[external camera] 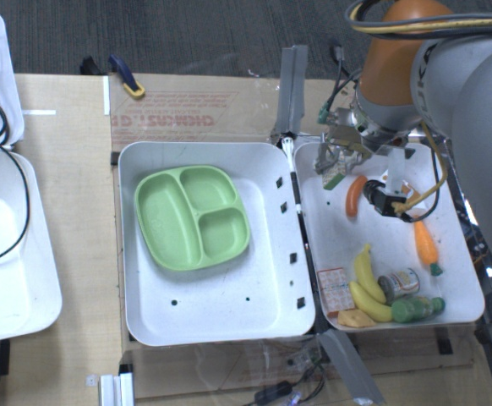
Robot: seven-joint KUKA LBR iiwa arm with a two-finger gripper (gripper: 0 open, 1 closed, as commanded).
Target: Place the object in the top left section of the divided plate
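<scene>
Jaws cannot be read: you see the gripper (341, 155) over the right bin's (474, 311) upper left corner, its tip hidden in clutter. Nothing is placed yet; the green divided plate (193, 216) sits bare in the left bin (204, 311). An orange sausage-shaped toy (354, 196), the likely object, lies just below the gripper, long axis near vertical, top leaning right.

Grey rounded arm (470, 83), glossy orange band (401, 36) above wrist, black and yellow cables looped around, metallic end effector (341, 155).
</scene>
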